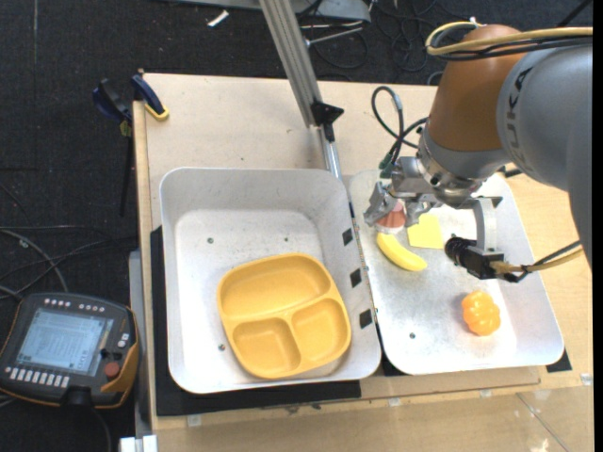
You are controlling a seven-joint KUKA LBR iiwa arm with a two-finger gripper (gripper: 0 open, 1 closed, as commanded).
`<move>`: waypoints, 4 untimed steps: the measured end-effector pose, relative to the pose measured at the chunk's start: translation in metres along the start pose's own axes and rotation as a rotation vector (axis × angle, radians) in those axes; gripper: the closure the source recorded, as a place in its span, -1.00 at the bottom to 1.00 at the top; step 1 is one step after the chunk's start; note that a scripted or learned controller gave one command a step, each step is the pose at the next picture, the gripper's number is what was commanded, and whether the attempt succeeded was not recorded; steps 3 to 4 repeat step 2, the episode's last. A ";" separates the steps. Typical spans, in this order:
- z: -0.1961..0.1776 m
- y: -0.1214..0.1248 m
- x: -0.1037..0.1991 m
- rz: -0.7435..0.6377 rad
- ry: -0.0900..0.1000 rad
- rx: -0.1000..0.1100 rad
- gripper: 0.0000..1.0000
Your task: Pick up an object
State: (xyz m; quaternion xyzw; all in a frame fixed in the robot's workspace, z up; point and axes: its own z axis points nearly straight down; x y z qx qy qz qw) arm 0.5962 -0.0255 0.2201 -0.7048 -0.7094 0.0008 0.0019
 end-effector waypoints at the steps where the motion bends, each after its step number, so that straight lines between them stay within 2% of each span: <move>1: -0.001 -0.039 0.050 -0.001 0.000 0.000 1.00; 2: -0.003 -0.060 0.096 -0.002 0.001 0.000 1.00; 4: -0.003 -0.060 0.096 -0.002 0.001 0.000 1.00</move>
